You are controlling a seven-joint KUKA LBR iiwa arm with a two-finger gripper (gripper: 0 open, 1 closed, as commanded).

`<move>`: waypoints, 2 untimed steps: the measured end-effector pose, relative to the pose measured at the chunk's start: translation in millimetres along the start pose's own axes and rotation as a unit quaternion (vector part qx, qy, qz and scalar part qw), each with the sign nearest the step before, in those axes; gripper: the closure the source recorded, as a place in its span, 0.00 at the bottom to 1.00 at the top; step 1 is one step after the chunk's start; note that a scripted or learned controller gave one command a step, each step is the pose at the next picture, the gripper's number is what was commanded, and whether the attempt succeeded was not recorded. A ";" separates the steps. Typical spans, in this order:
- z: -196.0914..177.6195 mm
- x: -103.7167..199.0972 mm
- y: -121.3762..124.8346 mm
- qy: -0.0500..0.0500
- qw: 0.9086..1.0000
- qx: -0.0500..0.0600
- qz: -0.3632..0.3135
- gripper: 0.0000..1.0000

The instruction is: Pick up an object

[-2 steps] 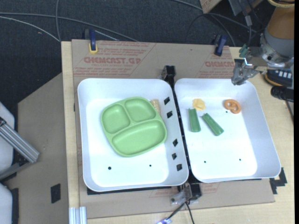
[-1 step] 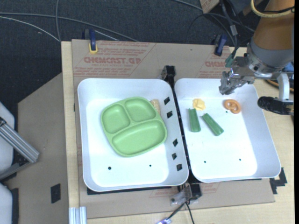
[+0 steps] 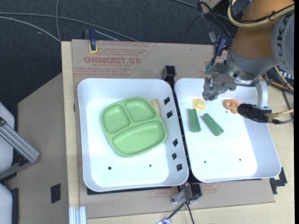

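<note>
The left bin (image 3: 93,164) and right bin (image 3: 245,164) are plain white. The divided plate (image 3: 134,126) is pale green. The left stick (image 3: 194,120) and right stick (image 3: 212,124) are darker green, the small lump (image 3: 199,104) yellow, the ring (image 3: 230,105) orange. The cardboard sheet (image 3: 140,55) is brown with red lettering.

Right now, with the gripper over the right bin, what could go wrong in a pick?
The gripper appears beside the small yellow piece, not over it, so a straight descent may miss or push it. The left green stick and right green stick lie close; grabbing one could knock the other.
</note>
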State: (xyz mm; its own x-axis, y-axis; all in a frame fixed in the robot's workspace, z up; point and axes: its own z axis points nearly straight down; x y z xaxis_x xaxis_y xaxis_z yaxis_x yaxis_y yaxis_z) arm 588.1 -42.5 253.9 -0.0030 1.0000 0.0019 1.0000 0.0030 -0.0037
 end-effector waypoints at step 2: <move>4.4 101.3 -34.1 0.000 1.000 0.000 -0.001 1.00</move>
